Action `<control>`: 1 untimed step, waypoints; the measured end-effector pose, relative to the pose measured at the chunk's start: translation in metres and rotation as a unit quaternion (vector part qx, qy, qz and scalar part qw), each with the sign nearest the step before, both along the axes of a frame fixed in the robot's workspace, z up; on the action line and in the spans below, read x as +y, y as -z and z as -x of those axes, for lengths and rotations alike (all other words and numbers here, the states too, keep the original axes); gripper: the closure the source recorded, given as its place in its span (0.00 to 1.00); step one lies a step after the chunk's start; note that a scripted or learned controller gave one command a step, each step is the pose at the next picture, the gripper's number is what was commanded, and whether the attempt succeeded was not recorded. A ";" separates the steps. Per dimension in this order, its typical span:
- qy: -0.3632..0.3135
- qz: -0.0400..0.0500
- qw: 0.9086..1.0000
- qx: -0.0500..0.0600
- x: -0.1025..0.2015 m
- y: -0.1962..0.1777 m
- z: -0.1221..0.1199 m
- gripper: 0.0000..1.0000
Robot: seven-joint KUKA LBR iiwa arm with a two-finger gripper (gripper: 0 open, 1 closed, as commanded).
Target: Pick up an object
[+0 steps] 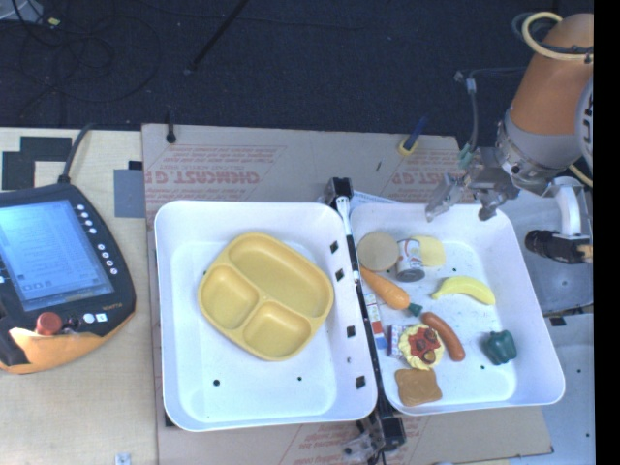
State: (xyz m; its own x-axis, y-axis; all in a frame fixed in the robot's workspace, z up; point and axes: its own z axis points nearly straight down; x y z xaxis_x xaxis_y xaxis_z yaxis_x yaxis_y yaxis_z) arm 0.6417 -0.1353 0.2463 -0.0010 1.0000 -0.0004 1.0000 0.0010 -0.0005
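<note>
My gripper hangs above the far edge of the right bin, its two fingers spread apart with nothing between them. Below it in that bin lie a tan round disc, a small tin can, a pale yellow piece, a carrot, a banana, a sausage, a small pizza, a green pepper and a slice of toast.
The left bin holds a yellow divided plate. A teach pendant lies on the bench at the far left. Cardboard lines the bench under both bins.
</note>
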 end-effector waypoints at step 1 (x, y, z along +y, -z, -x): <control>0.001 0.000 1.000 -0.003 0.038 0.143 -0.004 0.00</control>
